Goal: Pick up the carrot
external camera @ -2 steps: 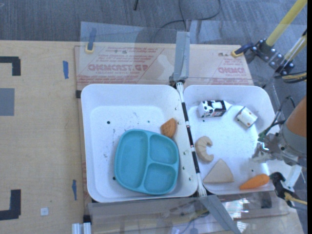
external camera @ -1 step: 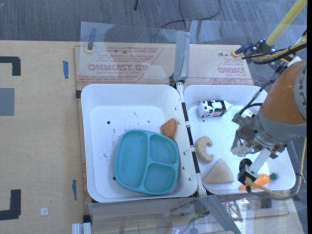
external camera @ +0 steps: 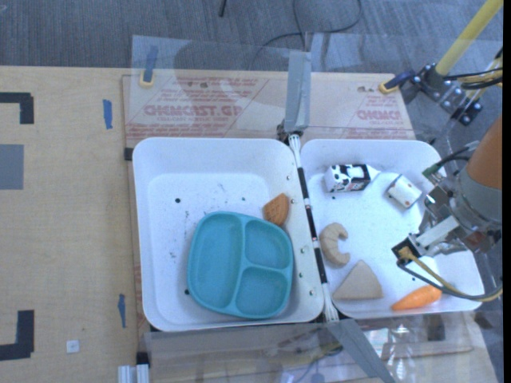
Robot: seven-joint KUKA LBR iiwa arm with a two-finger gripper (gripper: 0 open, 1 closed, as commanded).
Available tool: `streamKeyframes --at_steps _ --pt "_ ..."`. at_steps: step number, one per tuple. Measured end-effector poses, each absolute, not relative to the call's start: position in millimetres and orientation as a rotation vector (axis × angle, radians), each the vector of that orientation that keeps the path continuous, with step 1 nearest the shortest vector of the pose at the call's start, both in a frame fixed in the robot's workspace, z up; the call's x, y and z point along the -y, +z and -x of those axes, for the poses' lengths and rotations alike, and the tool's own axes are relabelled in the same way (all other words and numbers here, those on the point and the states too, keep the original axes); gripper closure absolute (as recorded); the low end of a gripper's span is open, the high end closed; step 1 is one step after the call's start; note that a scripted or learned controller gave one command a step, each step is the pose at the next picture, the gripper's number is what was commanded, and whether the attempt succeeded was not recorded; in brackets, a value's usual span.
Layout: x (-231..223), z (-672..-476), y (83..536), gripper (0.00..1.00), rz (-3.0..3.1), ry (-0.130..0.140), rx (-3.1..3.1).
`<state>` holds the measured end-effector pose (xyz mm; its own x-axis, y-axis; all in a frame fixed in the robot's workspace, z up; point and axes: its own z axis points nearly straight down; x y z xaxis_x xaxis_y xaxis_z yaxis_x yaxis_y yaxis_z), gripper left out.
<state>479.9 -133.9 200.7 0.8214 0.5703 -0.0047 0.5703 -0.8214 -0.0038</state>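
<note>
Carrot [external camera: 417,298] lies at front rim of bin [external camera: 382,234] — near end effector [external camera: 453,218], not touching; grip state cannot be told.

Two white bins on the tabletop: the left bin [external camera: 160,158] and the right bin [external camera: 375,146]. Left side, one teal divided plate [external camera: 196,262] and one orange-brown lump [external camera: 277,208]. Right side, five singles: one black-and-white toy cow [external camera: 346,177], one small white block [external camera: 403,190], one tan croissant [external camera: 335,243], one tan wedge [external camera: 358,282], one orange carrot [external camera: 417,298].
</note>
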Motion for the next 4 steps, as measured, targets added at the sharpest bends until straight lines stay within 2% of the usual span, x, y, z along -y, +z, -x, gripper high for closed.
streamKeyframes --at_steps 1,2,3,4 --pt "92.1 -479.3 173.8 1.0 2.793 0.008 1.425" --pt "121.3 -479.1 192.2 1.0 3.037 0.009 0.796" --pt "50.8 -479.5 182.2 1.0 3.098 0.011 0.5" --pt "65.0 -479.3 182.0 1.0 3.123 0.011 0.328"
